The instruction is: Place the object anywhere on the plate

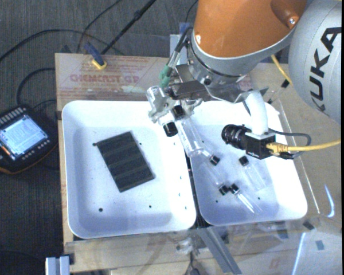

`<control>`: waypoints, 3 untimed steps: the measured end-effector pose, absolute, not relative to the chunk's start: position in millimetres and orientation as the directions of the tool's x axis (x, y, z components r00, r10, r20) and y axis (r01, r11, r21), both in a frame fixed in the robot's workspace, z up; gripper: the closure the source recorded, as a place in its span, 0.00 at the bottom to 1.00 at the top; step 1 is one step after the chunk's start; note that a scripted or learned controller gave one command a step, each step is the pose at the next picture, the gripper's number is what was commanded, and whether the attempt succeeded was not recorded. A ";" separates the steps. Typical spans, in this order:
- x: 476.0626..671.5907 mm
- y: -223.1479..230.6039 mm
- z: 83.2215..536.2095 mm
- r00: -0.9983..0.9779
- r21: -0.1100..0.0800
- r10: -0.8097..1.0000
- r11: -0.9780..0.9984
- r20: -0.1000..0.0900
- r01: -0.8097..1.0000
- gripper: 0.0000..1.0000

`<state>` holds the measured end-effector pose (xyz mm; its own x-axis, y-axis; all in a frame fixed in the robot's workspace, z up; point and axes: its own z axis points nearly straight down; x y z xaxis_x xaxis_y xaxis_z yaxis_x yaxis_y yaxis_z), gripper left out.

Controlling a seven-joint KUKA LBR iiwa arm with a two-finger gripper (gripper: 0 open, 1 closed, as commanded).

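**Robot arm hangs over the right bin, plate waiting in the left**

The end effector [226, 173], made of clear plastic parts, reaches down over the right bin [286, 205], well to the right of the plate. Whether it is spread or pinching something cannot be told.

A few small dark pieces [229, 189] sit low in that bin, right of the plate; the task's object may be among them, but they blur with the clear hardware. Anything that small is probably light and stiff, likely to skid on smooth plastic, and best pinched across its narrow sides.

The plate [125, 161], a dark ribbed slab, lies flat in the left bin [80, 211]. Both white bins rest on a tabletop [74, 73]; right of the plate a yellow cable [309, 148] runs off, and left of it a handheld controller [17, 136] lies on the dark floor.
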<state>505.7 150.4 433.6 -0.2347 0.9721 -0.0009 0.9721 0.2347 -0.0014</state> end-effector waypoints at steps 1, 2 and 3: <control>483.2 194.9 290.3 -0.384 -0.004 0.923 0.384 0.001 0.923 1.00; 483.5 194.5 290.6 -0.384 -0.003 0.923 0.384 0.001 0.923 0.00; 483.7 194.2 298.9 -0.383 -0.006 0.924 0.383 0.001 0.924 1.00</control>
<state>483.7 194.2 298.9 -0.3826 0.9239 0.0010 0.9239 0.3826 -0.0062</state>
